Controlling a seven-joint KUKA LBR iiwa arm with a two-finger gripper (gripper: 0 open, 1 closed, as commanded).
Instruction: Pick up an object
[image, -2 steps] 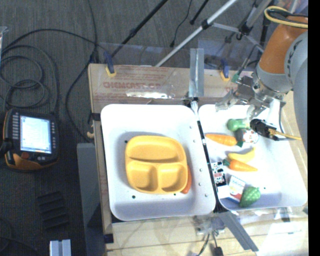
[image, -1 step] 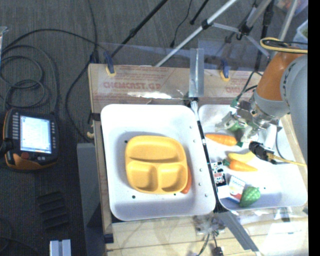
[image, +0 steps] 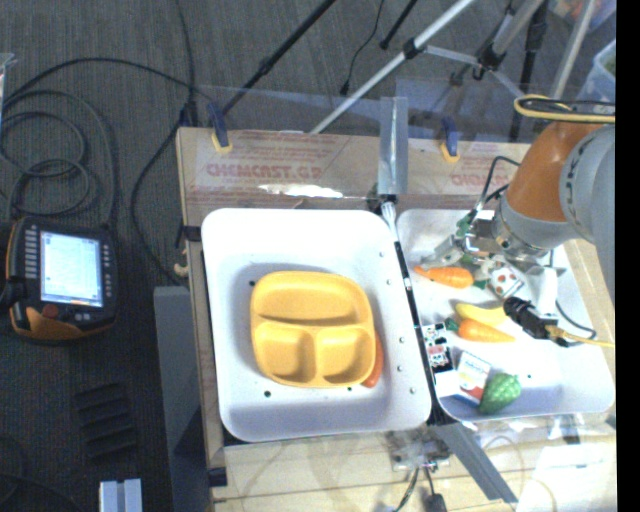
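In the right bin (image: 590, 390) lie an orange carrot (image: 446, 276), a yellow-orange banana-like toy (image: 484, 325), a green strawberry-shaped toy (image: 501, 391) on a small white card, and a small black-and-white piece (image: 434, 346). My gripper (image: 484, 250) hangs low over the back of that bin, just right of the carrot and above a white die (image: 503, 279). The arm's orange band (image: 545, 175) rises behind it. I see nothing clearly between the fingers.
The left bin (image: 225, 300) holds a yellow divided tray (image: 312, 328) with an orange edge poking out at its lower right. A metal divider (image: 392, 150) stands between the bins. A pendant with a screen (image: 68, 272) lies on the floor at left.
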